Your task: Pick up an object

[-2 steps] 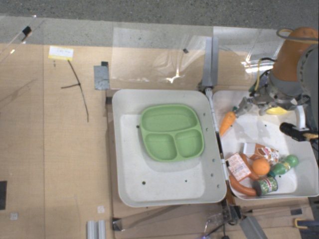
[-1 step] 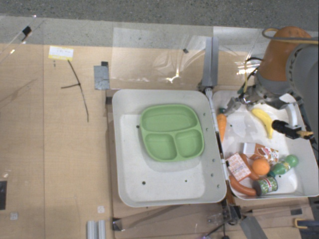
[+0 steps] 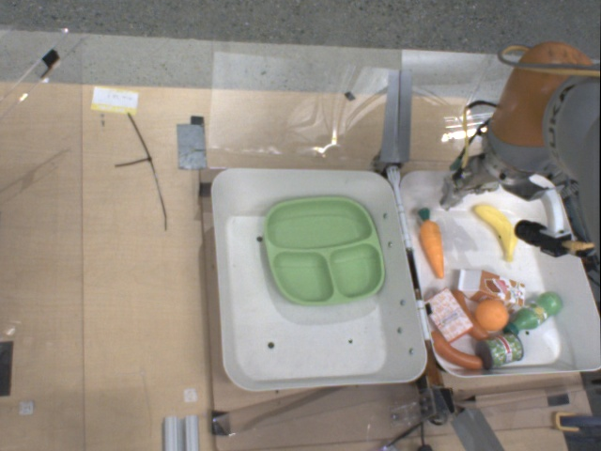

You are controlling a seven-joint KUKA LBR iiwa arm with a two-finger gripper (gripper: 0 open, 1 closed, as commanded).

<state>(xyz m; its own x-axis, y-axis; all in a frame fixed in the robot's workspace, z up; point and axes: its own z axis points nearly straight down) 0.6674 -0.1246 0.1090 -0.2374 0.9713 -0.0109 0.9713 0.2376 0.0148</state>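
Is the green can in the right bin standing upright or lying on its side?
Lying on its side. The can shows its label along its length, with the round end facing left, beside the orange.

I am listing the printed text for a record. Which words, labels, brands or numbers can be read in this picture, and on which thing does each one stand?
None can be read.
Yellow note on the bench: faint marks, too small to read.
Red and white carton in the right bin: print too blurred to read.
Can with a green label: lettering too small to read.
Red and white packet: pattern only, unreadable.
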